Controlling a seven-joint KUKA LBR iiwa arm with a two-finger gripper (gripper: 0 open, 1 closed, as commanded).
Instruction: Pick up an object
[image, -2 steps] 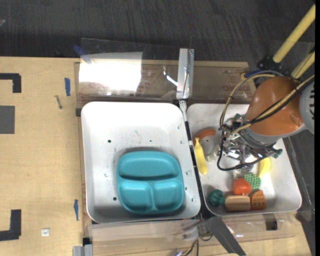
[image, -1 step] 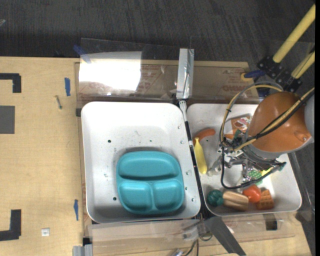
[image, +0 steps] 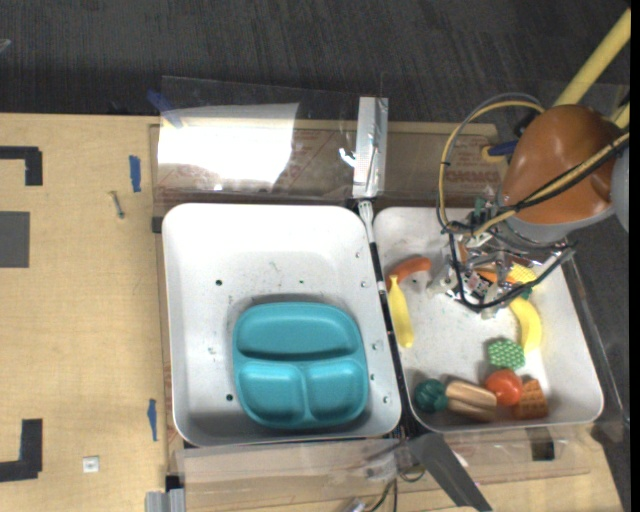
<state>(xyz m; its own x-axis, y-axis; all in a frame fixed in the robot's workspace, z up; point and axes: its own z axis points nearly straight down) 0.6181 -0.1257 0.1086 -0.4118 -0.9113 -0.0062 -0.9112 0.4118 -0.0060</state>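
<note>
My gripper (image: 484, 283) reaches down into the right bin (image: 580, 395) near its far right part, wrapped in cables under the orange wrist band. Small toy foods lie around it: an orange carrot-like piece (image: 409, 268) to its left, a yellow banana (image: 400, 313) along the bin's left wall, another yellow banana (image: 528, 325) just below the gripper. Further forward sit a green textured piece (image: 506, 353), a red tomato (image: 503, 385), a tan sausage-like piece (image: 470, 397), a dark green piece (image: 431, 395) and an orange block (image: 532, 398). The wrist and cables hide the fingers.
The left bin (image: 190, 240) holds a teal divided plate (image: 298, 364) in its near half. A clear plastic sheet (image: 230, 145) and a metal bracket (image: 370, 150) stand behind the bins. Tan bench surface (image: 70, 300) stretches to the left.
</note>
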